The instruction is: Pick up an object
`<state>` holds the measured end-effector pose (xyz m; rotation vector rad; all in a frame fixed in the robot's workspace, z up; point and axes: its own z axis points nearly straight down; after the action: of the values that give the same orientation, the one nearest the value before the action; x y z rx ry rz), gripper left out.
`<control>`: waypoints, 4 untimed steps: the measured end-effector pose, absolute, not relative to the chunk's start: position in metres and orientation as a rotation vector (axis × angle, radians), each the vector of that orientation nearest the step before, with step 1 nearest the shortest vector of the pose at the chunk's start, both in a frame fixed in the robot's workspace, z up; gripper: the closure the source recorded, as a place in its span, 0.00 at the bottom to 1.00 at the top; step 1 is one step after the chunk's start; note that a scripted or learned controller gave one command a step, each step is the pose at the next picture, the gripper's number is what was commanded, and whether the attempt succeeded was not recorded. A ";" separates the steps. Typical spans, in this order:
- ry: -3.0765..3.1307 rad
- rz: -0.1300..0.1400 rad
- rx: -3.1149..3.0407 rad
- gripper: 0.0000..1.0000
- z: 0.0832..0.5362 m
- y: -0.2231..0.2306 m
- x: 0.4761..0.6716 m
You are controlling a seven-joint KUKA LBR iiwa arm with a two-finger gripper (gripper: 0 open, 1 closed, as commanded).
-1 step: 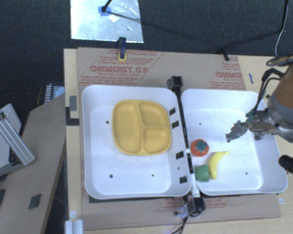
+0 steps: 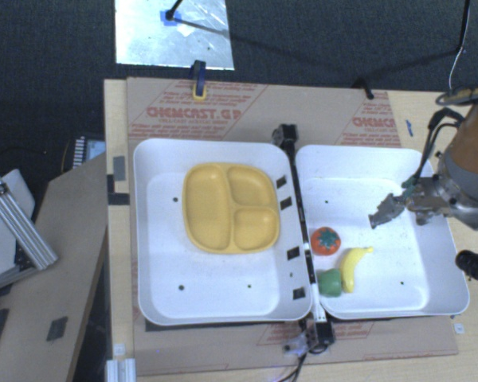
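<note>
In the right bin point(image 2: 398, 165) lie a red tomato-like fruit point(image 2: 326, 241), a yellow banana point(image 2: 353, 266) and a small green fruit point(image 2: 330, 282), all near the bin's left front corner. My gripper point(image 2: 382, 213) hangs over the middle of the right bin, to the right of and a little behind the tomato, apart from all three fruits. Nothing shows between its fingers.
The left bin point(image 2: 155, 237) holds a yellow three-compartment plate point(image 2: 229, 208). A black divider point(image 2: 296, 221) with clips runs between the bins. Cardboard point(image 2: 223, 110) lies under both bins, and a metal sheet point(image 2: 174, 22) rests on the dark floor behind.
</note>
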<state>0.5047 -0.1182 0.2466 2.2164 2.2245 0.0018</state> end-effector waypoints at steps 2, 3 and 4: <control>2.224 -0.003 2.223 0.00 0.138 -0.122 0.502; 2.224 -0.003 2.224 0.00 0.085 -0.122 0.502; 2.221 0.002 2.220 1.00 0.098 -0.122 0.503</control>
<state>0.5033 -0.1222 0.0983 2.2202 2.2207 0.0017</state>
